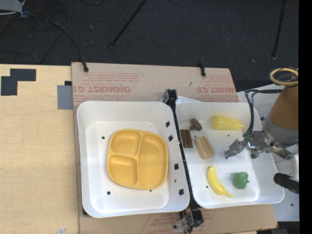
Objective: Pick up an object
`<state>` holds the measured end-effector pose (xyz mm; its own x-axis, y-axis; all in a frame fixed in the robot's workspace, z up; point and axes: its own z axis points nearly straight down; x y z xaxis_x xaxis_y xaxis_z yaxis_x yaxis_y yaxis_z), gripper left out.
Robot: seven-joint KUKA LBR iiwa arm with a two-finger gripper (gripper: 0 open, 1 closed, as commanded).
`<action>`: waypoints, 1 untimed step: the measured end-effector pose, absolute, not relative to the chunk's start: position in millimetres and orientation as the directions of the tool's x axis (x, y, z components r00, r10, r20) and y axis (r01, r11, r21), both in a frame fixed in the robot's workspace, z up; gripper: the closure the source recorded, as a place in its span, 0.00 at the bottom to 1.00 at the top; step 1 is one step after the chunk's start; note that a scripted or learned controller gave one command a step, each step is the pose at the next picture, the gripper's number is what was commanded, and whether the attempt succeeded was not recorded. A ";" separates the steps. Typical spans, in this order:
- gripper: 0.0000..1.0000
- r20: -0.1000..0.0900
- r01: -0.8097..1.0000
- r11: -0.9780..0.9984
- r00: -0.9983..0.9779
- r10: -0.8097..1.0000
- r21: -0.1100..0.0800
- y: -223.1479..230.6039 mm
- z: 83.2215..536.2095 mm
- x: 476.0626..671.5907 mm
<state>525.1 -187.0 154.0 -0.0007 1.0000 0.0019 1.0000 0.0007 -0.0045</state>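
Observation:
The right bin [265,191] holds several small objects. A yellow pepper-like piece [226,123] lies at the back and a small brown lump [195,125] sits to its left. A dark chocolate bar [185,138] rests against the left wall, with a tan bread loaf [204,147] beside it. A banana [218,181] and a green pepper [240,180] lie at the front. My gripper [235,150] hangs over the bin's right half, between the yellow piece and the green pepper, right of the loaf. I see nothing in it.
The left bin [92,130] carries a yellow divided plate [138,158]. A black divider [176,145] runs between the bins. The arm's orange band [286,104] and grey wrist lean in over the right bin's right rim. Cardboard [146,84] lies under both bins.

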 end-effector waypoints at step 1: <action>0.00 0.002 1.000 0.000 0.000 1.000 -0.005 -189.4 111.1 527.1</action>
